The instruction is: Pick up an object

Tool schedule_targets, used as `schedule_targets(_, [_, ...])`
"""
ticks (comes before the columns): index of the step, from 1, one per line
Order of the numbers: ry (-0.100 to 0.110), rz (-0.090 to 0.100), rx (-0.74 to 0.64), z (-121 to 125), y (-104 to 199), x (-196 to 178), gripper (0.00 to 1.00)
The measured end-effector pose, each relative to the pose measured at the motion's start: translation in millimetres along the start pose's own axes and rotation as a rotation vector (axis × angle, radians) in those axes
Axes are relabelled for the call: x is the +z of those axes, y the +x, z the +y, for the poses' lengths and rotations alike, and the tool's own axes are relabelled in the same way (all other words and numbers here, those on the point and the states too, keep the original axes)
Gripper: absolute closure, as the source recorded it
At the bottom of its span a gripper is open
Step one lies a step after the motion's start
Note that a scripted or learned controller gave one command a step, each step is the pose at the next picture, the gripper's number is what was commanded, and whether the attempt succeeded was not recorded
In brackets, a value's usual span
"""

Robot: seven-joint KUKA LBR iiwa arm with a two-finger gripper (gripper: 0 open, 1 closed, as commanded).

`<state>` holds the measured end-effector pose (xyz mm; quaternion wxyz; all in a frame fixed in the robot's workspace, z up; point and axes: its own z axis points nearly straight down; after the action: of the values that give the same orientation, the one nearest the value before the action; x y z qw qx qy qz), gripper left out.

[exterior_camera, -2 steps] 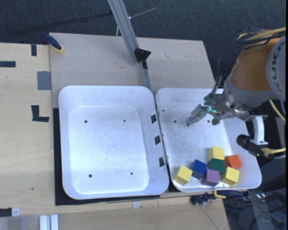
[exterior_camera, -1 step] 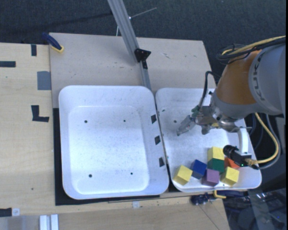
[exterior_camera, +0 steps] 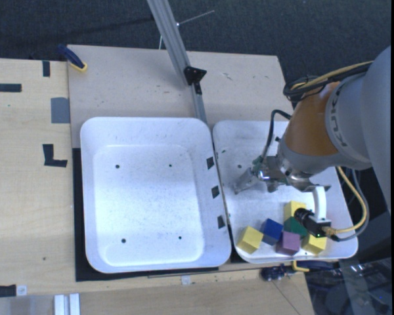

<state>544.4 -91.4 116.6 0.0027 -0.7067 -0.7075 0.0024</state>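
Note:
Several small blocks lie in the front corner of the right bin (exterior_camera: 240,136): a yellow block (exterior_camera: 251,239), a blue block (exterior_camera: 272,230), a purple block (exterior_camera: 290,241), a green block (exterior_camera: 294,226) and two more yellow ones (exterior_camera: 294,210) (exterior_camera: 315,243). My gripper (exterior_camera: 250,174) hangs over the bare middle of the right bin, behind and to the left of the blocks. Its two fingers stand apart, open, and nothing is between them.
The left bin (exterior_camera: 92,136) lies beside the right one, their rims meeting in the middle. A slanted metal rail (exterior_camera: 174,38) runs from the back down to the bins' shared edge. A cable (exterior_camera: 351,202) loops off the wrist over the right bin's far side.

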Motion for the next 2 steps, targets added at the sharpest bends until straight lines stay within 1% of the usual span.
schedule_targets(1, [-0.003,-0.001,0.0,-1,1,26,0.0])
schedule_targets(2, [-0.003,0.001,-0.001,-1,1,16,1.0])
